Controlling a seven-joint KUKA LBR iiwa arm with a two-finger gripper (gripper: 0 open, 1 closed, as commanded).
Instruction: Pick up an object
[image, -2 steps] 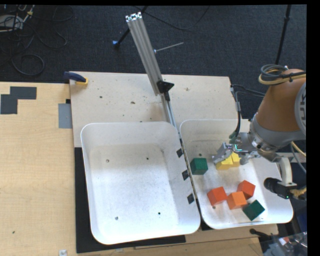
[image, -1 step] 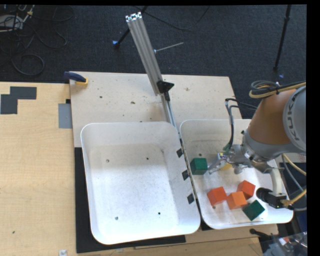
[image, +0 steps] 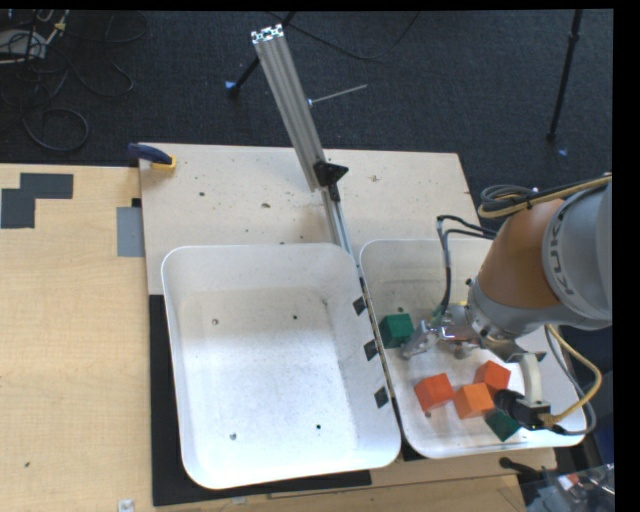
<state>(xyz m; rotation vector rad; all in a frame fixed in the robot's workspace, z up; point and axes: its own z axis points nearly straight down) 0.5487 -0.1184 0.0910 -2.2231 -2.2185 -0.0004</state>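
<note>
My gripper (image: 428, 338) is low in the right bin (image: 420, 262), just right of a green cube (image: 397, 327) by the bin's left wall. Nothing can be seen held in it. In front of it lie a red-orange block (image: 433, 390), an orange cube (image: 475, 400) and another red-orange block (image: 494, 375). A dark green block (image: 500, 426) rests near the bin's front right corner. The arm's orange band and grey wrist hang over the right side of the bin and hide part of its floor.
The left bin (image: 180, 300) stands beside the right one, with a divider carrying black clips (image: 368, 350) between them. A slanted aluminium post (image: 296, 110) rises behind the bins. A blue and yellow clamp (image: 152, 155) sits at the bench's back left corner.
</note>
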